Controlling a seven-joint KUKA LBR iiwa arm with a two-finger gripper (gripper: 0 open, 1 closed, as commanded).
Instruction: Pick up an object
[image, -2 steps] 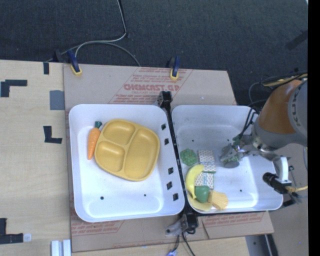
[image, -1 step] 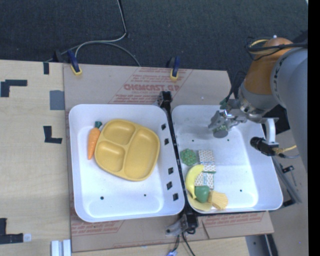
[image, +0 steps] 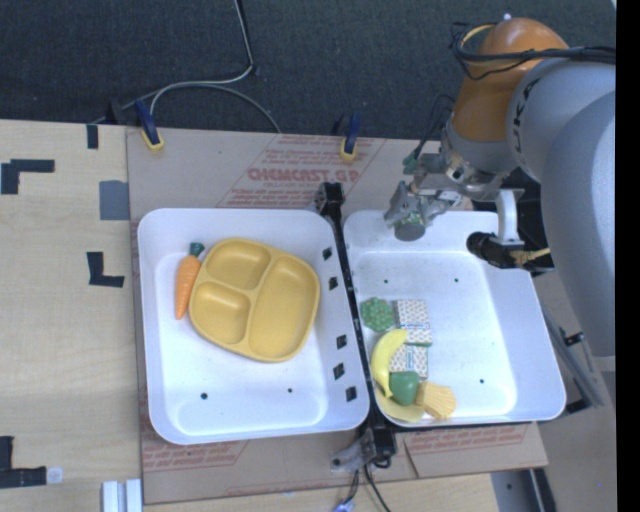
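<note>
Objects (image: 405, 352) in white bin (image: 500, 300)

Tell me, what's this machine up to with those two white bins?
A robot arm reaches in from the right, its gripper over the far edge of the right bin. It is meant to pick something up. A banana, a green piece and other small toys lie at that bin's near left side. The left bin holds a yellow tray with a carrot beside it.
</note>
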